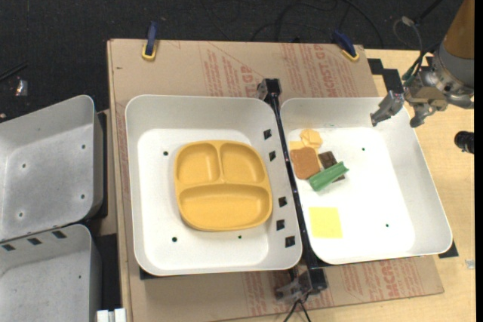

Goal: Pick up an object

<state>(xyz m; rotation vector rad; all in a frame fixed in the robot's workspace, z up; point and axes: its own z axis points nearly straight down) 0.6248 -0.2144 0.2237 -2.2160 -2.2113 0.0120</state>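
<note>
A yellow divided plate point(223, 185) lies flat in the left bin point(143, 124). In the right bin point(423, 185), a tan block point(305, 161), a pale round piece point(311, 138), a dark block point(327, 159) and a green block point(328, 178) cluster together, with a flat yellow square point(325, 222) just below.

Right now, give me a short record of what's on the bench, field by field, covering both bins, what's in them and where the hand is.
left bin: shallow white bin holding a yellow three-compartment plastic plate
right bin: shallow white bin
right bin contents: clustered near its left wall, a pale orange round piece, a brown square block, a small dark brown block, a green bar; apart, nearer the front, a flat yellow square
hand: two-finger hand at the right bin's far right corner, fingers open, holding nothing
</note>
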